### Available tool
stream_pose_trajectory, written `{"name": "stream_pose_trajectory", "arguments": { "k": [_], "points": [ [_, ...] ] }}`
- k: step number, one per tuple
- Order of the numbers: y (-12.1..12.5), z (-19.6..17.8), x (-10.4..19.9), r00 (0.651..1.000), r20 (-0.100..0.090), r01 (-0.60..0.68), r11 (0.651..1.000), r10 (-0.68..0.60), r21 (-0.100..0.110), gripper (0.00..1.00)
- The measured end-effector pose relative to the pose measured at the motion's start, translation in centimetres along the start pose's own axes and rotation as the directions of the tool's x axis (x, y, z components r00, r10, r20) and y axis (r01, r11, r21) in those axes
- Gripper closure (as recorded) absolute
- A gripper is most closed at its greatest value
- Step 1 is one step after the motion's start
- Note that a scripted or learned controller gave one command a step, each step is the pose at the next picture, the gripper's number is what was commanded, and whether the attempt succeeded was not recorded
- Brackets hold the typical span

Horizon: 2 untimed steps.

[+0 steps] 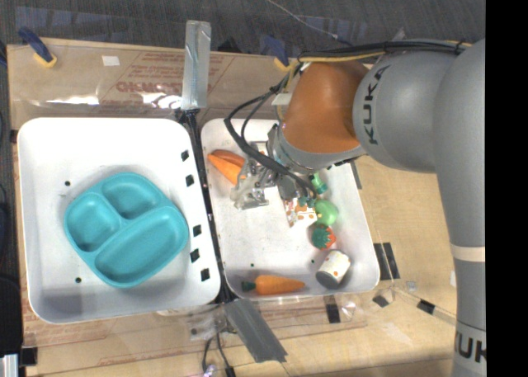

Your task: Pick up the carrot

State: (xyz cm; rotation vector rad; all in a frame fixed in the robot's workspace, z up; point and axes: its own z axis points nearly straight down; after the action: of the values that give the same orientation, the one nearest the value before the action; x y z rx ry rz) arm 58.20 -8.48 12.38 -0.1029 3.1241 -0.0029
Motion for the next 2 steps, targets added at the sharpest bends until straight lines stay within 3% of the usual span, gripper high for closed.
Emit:
{"name": "stream_pose_trajectory", "arguments": {
  "k": [1, 2],
  "points": [
    [-0.6, -6.8, 5.1, 1.0, -0.009, 0.017, 1.0, -0.017, -0.001, 1.0],
    [-4.5, -13.2, 6.0, 1.0, -0.008, 0.007, 1.0, -0.007, 0.001, 1.0]
  ]
}}
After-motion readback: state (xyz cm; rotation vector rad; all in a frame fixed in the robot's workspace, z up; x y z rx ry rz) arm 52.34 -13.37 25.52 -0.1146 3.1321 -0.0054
